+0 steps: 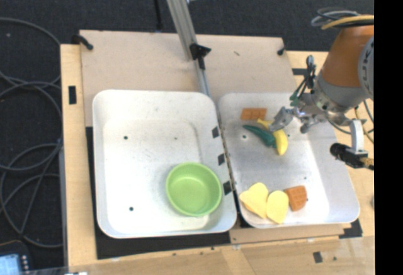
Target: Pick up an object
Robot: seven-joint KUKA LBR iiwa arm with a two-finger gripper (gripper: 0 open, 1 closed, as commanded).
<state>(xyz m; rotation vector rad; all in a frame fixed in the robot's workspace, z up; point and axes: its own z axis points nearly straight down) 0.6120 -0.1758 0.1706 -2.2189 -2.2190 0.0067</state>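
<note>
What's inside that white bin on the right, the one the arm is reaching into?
In the right bin: an orange block, a yellow and green toy, two pale yellow pieces, and a small orange piece. The gripper covers part of the bin's floor.

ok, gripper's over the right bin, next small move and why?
Probably lower the gripper a little toward the yellow-and-green toy just down-left of it. Nothing shows between its fingers, and that toy is the nearest piece in the right bin; the orange block lies further left.
</note>
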